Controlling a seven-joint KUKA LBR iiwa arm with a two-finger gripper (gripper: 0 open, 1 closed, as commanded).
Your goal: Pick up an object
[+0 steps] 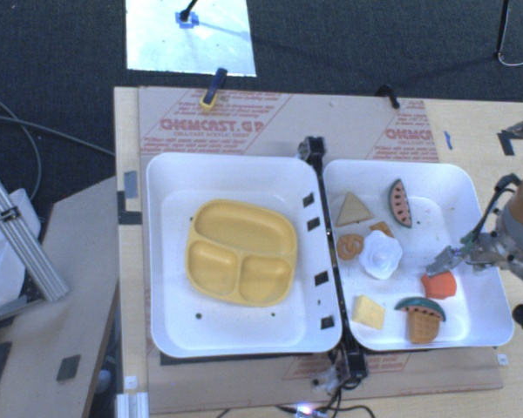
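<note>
Orange piece lies seemingly just below end effector.

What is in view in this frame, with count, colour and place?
bins: two, white, side by side on the bench
tray: one, yellow, three compartments, left bin
wedge: one, tan, right bin, upper left
watermelon slice: one, red and green, right bin, top
pretzel: one, brown, right bin, left
cup: one, white, right bin, centre
red piece: one, right bin, by the end effector
cheese: one, yellow, right bin, bottom
ice cream cone: one, brown and green, right bin, bottom
end effector: one, grey, over right bin
</note>
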